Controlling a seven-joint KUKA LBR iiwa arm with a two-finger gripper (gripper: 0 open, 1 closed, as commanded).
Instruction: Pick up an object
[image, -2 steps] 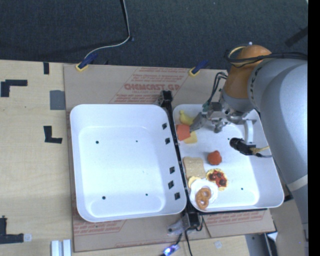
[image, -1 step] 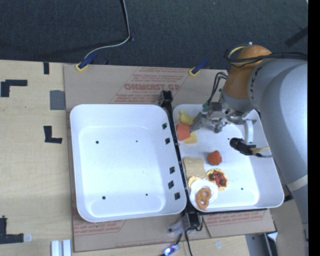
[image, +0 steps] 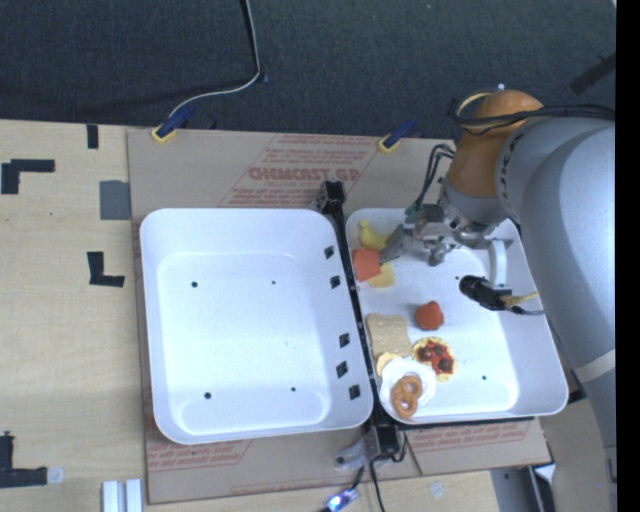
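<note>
crowding the right bin (image: 520, 395): yellow piece (image: 372, 236), orange block (image: 366, 264), red ball (image: 429, 315), pretzel (image: 406, 394)

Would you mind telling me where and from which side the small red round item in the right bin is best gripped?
Grip the red round item across its middle, coming straight down from above. It looks compact and rounded and lies apart from the toast-like slice and the pizza-like piece, so fingers probably fit either side.

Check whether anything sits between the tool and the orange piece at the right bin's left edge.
Nothing visible does. The tool hangs right beside the orange piece, with the yellow piece just behind it; the other items lie nearer the bin's front.
</note>
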